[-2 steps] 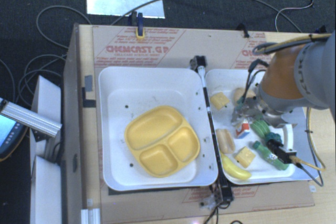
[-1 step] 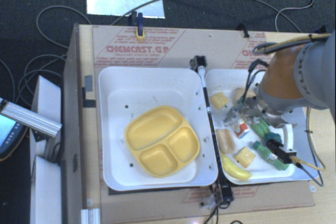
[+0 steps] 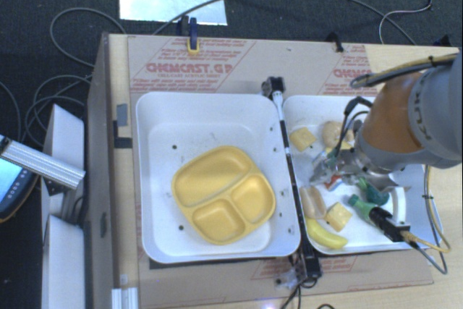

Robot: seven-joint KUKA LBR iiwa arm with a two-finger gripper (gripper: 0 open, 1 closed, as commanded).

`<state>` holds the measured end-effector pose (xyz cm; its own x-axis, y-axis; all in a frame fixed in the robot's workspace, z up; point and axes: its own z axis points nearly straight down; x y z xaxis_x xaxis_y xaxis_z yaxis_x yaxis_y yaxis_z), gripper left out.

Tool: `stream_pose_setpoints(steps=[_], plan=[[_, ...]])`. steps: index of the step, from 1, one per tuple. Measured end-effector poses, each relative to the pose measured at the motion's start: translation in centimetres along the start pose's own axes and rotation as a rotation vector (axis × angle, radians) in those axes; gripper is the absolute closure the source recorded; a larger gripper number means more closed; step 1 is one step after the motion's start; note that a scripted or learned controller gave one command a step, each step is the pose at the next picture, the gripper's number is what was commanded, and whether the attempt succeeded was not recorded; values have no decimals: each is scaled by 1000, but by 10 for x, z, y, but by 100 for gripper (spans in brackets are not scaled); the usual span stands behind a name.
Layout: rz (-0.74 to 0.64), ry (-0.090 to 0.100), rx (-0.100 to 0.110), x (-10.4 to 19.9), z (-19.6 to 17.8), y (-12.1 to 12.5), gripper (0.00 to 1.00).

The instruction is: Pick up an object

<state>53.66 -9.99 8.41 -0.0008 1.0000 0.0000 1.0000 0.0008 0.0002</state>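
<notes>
The end effector (image 3: pixel 327 174) hangs low in the right bin (image 3: pixel 315 106) beside a banana (image 3: pixel 325 235); whether it is apart or together cannot be told.

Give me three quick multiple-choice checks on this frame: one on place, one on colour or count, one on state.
1. Where does the divided tray lie?
A. left bin
B. right bin
C. on the floor

2. What colour is the banana?
A. red
B. yellow
C. blue

3. How does the divided tray sit?
A. flipped over
B. standing on edge
C. flat, compartments up

Answers:
1 A: it rests in the left bin, across the divider from the arm.
2 B: it is yellow, at the near edge of the right bin.
3 C: all three compartments face the camera.
</notes>
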Motion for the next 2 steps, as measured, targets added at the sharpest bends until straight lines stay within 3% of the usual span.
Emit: stream_pose_setpoints(steps=[1, 2], plan=[[-1, 1, -3, 0, -11, 1, 100], [-3, 0, -4, 29, -120, 6, 100]])
